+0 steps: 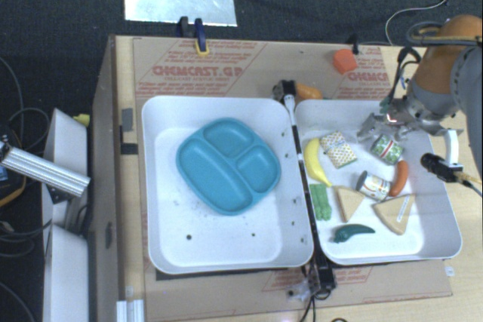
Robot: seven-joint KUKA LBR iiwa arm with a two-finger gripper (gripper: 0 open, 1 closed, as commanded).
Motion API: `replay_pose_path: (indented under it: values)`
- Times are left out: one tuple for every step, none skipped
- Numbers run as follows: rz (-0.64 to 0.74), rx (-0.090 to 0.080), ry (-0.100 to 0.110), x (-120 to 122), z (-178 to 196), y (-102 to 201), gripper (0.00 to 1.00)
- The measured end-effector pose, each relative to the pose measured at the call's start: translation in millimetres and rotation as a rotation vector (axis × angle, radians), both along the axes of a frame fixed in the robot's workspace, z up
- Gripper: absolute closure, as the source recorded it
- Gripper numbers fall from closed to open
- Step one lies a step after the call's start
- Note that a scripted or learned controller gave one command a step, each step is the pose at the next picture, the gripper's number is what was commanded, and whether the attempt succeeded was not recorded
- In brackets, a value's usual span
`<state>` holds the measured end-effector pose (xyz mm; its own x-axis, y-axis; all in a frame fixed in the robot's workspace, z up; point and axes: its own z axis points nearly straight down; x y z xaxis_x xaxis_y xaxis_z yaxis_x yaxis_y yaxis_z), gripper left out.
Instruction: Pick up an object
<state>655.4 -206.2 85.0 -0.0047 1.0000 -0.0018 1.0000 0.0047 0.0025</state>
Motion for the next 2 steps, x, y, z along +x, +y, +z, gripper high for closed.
replay_pose_path:
  values:
    - [-0.002, -0.001, -0.006, -21.7, 135.0, 0.8, 0.0]
    - [-0.001, 0.001, 0.001, -16.1, 94.1, 0.1, 0.0]
